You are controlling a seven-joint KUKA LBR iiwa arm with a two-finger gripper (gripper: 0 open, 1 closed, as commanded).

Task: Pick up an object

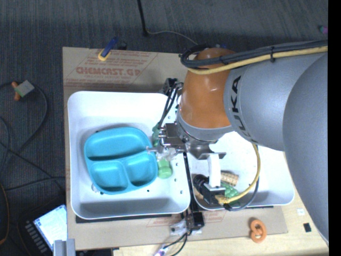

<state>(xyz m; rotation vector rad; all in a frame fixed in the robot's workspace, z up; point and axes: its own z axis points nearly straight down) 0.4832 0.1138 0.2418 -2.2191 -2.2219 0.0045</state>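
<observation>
My hand [162,152] hung at the left bin's [114,101] right edge, beside a blue tray [120,159]. Couldn't tell if it was clenched or released.

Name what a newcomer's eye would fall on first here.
The big grey arm with its orange band reaches in from the right, covering much of the right bin. In the left bin lies a bright blue divided tray, with a small green object beside it, near the tool.

The grey arm [277,100] reaches in from the right, bent down at its orange band [205,95]. The gripper [165,143] points downward below the wrist.
</observation>
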